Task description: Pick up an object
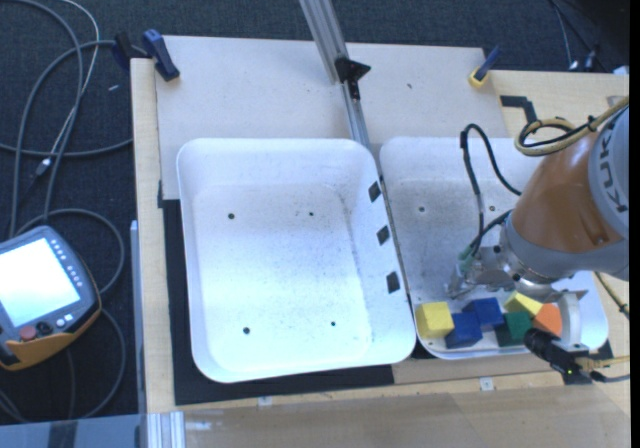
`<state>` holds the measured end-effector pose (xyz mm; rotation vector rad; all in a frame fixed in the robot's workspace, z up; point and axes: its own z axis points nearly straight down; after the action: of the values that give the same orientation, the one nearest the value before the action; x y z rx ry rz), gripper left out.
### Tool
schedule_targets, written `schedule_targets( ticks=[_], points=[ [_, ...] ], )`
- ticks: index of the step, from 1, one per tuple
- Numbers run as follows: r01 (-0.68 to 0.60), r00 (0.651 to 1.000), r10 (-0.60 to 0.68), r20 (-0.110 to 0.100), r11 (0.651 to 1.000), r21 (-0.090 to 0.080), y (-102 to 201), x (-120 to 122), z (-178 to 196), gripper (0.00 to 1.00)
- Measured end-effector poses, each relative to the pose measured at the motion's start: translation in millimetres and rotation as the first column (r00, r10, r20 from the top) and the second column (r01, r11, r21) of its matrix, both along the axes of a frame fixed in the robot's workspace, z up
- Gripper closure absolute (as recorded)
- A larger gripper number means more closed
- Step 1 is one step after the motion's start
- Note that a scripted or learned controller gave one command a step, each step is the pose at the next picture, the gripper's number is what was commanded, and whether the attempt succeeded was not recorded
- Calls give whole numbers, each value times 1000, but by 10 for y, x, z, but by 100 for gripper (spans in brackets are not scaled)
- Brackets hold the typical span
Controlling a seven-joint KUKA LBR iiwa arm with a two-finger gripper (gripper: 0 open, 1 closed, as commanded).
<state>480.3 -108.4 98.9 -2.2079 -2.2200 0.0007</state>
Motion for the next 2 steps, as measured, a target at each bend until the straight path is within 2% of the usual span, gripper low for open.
schedule_targets(
  ticks=[1, 2],
  points=[
    [5, 1000, -5, 16, 1000, -12, -630, 906, 18, 100],
    [5, 1000, -5, -1, 1000, -1, -127, 32, 0, 100]
  ],
)
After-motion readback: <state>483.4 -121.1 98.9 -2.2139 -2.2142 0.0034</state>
